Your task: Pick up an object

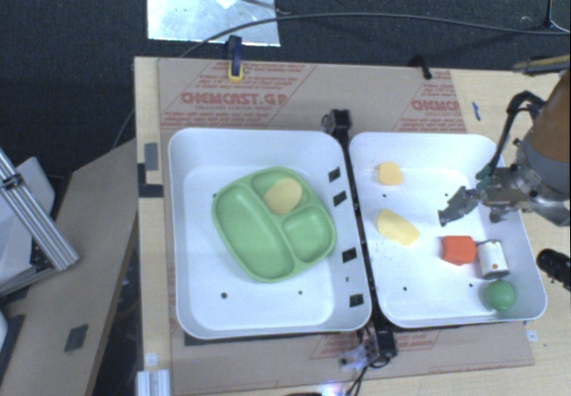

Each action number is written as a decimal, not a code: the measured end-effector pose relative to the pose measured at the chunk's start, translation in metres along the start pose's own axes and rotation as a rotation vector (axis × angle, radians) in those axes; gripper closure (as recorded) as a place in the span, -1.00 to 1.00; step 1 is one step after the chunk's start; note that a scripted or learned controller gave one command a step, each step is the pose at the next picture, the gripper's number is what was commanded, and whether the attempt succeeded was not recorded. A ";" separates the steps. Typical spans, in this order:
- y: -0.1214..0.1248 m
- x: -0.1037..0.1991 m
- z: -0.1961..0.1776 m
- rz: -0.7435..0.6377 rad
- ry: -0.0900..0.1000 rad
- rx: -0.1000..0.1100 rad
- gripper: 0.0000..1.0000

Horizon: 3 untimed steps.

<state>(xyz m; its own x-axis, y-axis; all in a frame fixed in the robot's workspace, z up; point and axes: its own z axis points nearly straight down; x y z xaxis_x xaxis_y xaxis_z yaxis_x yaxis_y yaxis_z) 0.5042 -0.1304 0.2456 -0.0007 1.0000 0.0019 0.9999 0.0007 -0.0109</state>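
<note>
Green ball (500,295) lay in right bin (419,318) front corner, small can (492,259) and orange block (459,250) just behind, yellow pieces (397,227) farther left, gripper (457,205) hovered above, finger state impossible to tell, green divided plate (259,238) in left bin (201,207).

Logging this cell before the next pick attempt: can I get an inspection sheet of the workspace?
Surface: bench with printed board, bearing left bin and right bin.
Job's things: right bin holds small yellow piece, yellow lump, orange block, white cylinder, green ball.
Clutter: green divided plate in left bin, yellow item in its upper compartment.
Grippers: tool above right bin, nothing seen between its fingers.
Cables: black cable crossing behind bench.
Surroundings: dark carpet, foil sheet.
</note>
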 end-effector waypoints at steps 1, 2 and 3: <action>0.002 0.000 -0.006 -0.003 -0.002 -0.013 -1.00; -0.002 -0.006 0.039 0.000 -0.002 -0.010 -1.00; 0.004 0.001 0.085 0.000 -0.001 -0.009 -1.00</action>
<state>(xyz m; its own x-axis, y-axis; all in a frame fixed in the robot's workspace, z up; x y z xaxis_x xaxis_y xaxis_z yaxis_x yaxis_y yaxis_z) 0.5070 -0.1293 0.1602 -0.0007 1.0000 0.0013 1.0000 0.0007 -0.0021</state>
